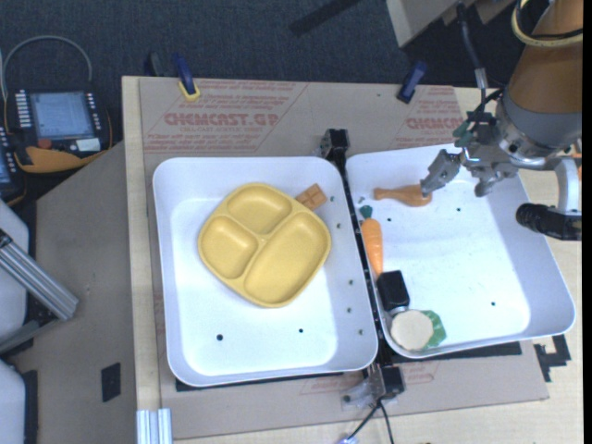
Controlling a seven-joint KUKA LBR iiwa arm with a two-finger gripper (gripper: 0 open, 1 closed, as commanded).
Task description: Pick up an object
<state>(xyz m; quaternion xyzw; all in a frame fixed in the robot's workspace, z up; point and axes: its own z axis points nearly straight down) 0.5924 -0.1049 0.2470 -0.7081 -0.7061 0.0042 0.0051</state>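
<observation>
Cardboard sheet (277, 109) printed "CHEMCAST GP"

a bench (139, 248) topped with brown board printed in red letters carries two shallow white bins side by side. the left bin (176, 322) and the right bin (518, 294) meet along a dark seam. a blue and yellow clamp (186, 79) grips the board's far edge at the left; a blue clamp (411, 80) sits further right. off the bench's left, a handheld control pendant (57, 123) with a lit screen rests on dark floor.
</observation>
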